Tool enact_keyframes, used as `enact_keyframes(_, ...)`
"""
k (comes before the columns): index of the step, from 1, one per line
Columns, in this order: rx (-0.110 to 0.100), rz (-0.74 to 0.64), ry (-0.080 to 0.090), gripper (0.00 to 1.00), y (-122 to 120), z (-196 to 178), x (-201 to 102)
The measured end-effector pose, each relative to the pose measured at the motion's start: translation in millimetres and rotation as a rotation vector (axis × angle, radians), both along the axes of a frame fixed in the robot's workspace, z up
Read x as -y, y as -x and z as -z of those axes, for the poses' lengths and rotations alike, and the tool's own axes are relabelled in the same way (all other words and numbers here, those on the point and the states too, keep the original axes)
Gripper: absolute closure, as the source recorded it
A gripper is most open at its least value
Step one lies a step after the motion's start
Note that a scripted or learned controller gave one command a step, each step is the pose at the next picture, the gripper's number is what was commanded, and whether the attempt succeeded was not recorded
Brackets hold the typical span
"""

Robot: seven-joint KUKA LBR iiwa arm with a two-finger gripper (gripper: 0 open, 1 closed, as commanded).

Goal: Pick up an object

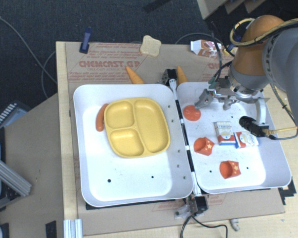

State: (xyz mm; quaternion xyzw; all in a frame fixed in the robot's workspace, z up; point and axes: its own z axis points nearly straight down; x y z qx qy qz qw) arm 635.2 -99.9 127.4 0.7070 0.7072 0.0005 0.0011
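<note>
Gripper [216, 99] is seen low over the far end of the right white bin [273, 175], hung from the grey arm with its orange band [252, 46]; whether it is apart or together cannot be told from this view. A red disc [191, 113] lies just beside it, toward the bin's left wall, and contact cannot be judged. Nearer the camera in the same bin are noted a small white, red and blue carton [225, 133], its print too small to read, and two red wedges [204, 146] [230, 169]. The left white bin [89, 177] holds a yellow divided plate [136, 127] with a sausage [100, 118] at its left edge. "CHEMCAST GP" is read in red on the brown board [109, 62] behind the bins, where a toy bread slice [150, 45] and a carrot [134, 75] are lying
</note>
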Motion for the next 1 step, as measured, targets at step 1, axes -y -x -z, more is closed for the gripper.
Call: enact_keyframes(1, -0.004, 0.001, 0.000, 0.00, 40.3, 29.5, 38.1)
